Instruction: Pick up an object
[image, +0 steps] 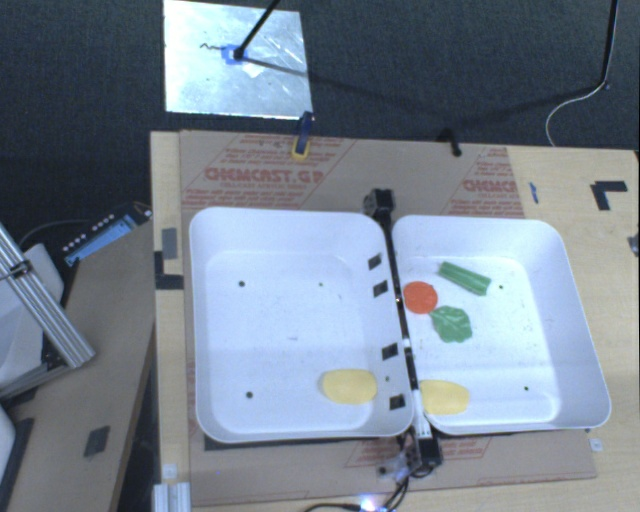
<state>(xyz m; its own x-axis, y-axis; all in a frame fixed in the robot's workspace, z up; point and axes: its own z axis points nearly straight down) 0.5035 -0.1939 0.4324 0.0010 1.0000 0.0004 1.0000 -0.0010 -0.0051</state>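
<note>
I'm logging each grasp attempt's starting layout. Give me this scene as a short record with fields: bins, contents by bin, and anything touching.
bins: two shallow white bins side by side, left bin and right bin
left bin contents: one yellow object near the front, close to the divider
right bin contents: green stick-shaped object, orange round object, green leafy-looking object, second yellow object
contacts: orange round object lies against the divider; the green leafy-looking object sits close beside it, contact unclear
</note>
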